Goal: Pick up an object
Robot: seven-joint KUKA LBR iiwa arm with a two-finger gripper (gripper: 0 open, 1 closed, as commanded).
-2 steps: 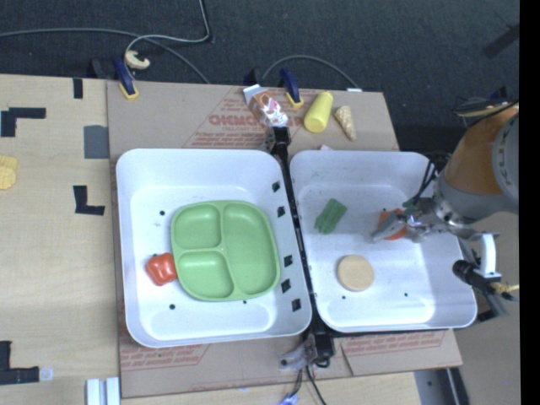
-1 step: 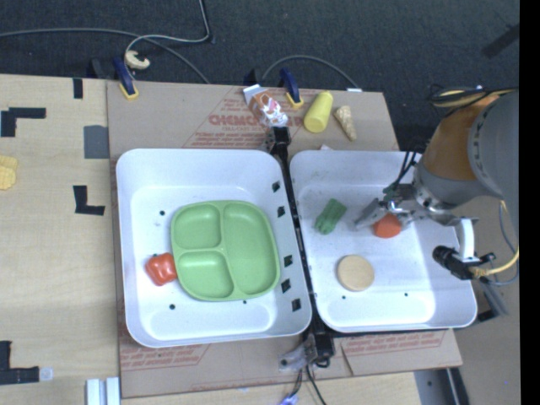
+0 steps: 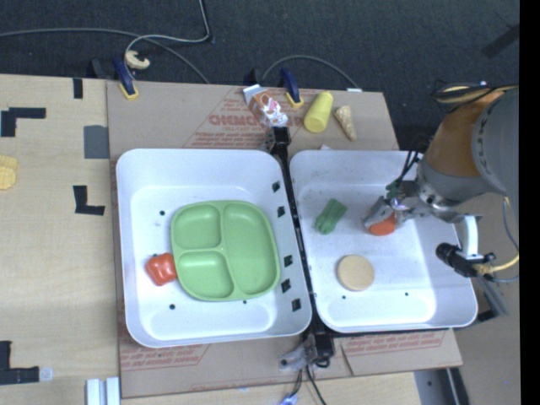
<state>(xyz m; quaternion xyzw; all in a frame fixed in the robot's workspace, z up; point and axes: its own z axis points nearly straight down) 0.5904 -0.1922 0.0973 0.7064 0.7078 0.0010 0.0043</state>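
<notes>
Tan disc (image 3: 355, 272) near bin's (image 3: 396, 321) front rim.

1. Green divided plate (image 3: 225, 250) in the left bin (image 3: 135, 175).
2. Orange-red lump (image 3: 159, 267) touching the plate's left edge.
3. Yellow bottle (image 3: 318, 112) and cone (image 3: 346, 122) on cardboard (image 3: 194, 116) behind the bins.
4. Blue clamps (image 3: 126, 80) at the cardboard's back edge.
5. Cable (image 3: 101, 32) across dark floor.

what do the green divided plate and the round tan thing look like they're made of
Green divided plate: probably moulded plastic, with one even pale green colour, a soft sheen and rounded compartment ridges.
Round tan thing: a flat matte disc, likely a plastic or wooden toy cookie; at this size the view leaves it open.
</notes>
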